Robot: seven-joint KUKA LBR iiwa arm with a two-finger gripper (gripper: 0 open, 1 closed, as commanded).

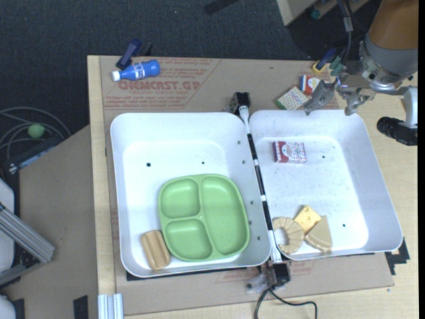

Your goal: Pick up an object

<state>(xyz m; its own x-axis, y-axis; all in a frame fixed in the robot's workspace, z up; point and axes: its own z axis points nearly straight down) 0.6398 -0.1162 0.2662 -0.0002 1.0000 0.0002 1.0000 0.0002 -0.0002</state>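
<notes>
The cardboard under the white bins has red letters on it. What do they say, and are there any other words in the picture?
"GHMCAST.GP" is my best reading of the big red print on the cardboard sheet; it is blurred, so some letters are uncertain.
Smaller red line above it: too blurred to read.
Red and white packet in the right bin: print too small to read.
Patterned cards behind that bin: too small to read.
Blue bottle: no readable label.

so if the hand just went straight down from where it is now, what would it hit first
Probably the far rim of the right bin, or bare bin floor just inside it. The hand hangs open over that edge, fingers down. Depth is unclear; the red-and-white packet lies off to the side.
</notes>
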